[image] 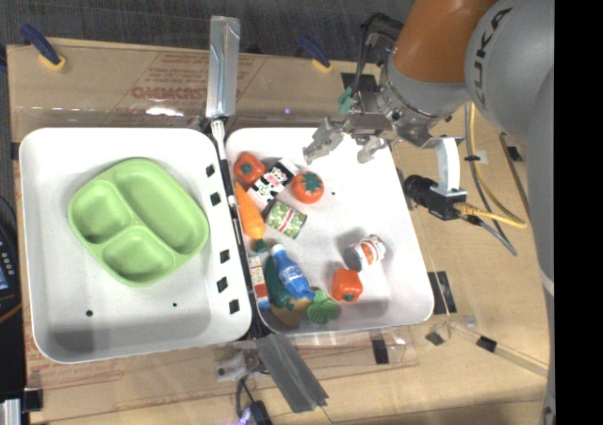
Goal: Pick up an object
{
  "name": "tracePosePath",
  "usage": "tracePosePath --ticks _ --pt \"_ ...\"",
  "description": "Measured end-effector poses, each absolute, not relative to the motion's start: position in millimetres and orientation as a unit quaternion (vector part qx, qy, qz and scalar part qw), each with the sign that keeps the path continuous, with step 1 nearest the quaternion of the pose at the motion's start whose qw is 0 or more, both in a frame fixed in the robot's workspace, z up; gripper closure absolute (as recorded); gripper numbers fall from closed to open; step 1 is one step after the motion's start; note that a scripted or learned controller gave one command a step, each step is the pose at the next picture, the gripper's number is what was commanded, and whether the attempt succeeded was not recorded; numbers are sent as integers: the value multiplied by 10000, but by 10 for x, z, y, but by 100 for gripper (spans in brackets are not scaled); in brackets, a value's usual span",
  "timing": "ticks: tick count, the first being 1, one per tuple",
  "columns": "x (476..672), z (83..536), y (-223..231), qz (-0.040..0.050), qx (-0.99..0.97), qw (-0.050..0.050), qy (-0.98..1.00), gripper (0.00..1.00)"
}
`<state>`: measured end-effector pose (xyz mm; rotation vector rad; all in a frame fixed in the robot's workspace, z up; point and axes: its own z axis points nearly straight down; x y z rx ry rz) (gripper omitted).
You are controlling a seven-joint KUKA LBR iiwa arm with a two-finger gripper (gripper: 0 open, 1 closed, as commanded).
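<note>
My gripper (346,147) hangs over the far part of the right bin (396,225), open, with nothing between its fingers. Just below and left of it lies a red tomato (307,187) with a green top. Further left are a second red tomato (248,169), a black-and-white cow toy (271,181), an orange carrot (250,215) and a small green-and-red can (285,219). Toward the near side lie a blue bottle (288,277), a red pepper (346,286), a white-and-red cup (368,251) and a green item (322,308).
The left bin (57,319) holds a green divided plate (138,220). A metal divider (222,65) runs between the bins at the far side. Bare white floor shows in the right bin's middle and right side.
</note>
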<state>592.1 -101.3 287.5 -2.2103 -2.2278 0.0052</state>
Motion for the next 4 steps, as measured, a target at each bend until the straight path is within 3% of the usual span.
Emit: tracePosePath --ticks 1,2,3,4 --pt "5828 1738 -1223 30 -7569 27 -6535 0" --pt "5928 1021 -1231 8 -7264 6 -6873 0" --pt "6261 919 -1727 6 -7198 9 -6942 0" --pt "6266 1020 -1716 7 -7184 16 -6957 100"
